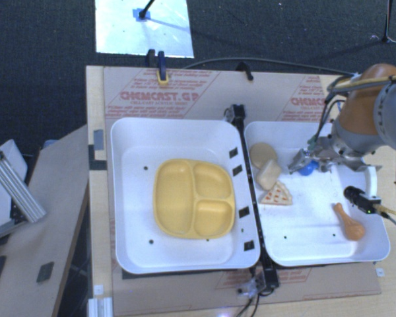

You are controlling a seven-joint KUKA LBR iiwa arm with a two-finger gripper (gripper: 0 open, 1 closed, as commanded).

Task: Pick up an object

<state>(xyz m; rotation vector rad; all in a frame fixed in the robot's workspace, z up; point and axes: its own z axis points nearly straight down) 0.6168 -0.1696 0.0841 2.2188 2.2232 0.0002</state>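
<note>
The bench (185, 88) carries two shallow white bins side by side, and the black divider (245, 197) where their rims meet serves as the landmark here. On the far side of that divider from the arm lies the left bin (132, 243), holding a yellow compartment plate (194, 199) that sits near its middle, well apart from the divider. On the arm's side lies the right bin (317, 246). The grey arm (373, 111), with its orange band, reaches over the right bin's upper far corner, well apart from the divider. Its gripper (311, 162) is down in the right bin's upper part, and a small blue object (307, 169) shows at its tip; whether the pincer is open, closed or gripping that piece cannot be told. Just beside the divider rest a round tan piece (263, 154) and, touching it below, a pale wedge (268, 175). Just below those lies a pizza slice toy (276, 195), also near the divider. A tan drumstick toy (349, 223) lies well apart from the divider, toward the right bin's outer rim.
</note>
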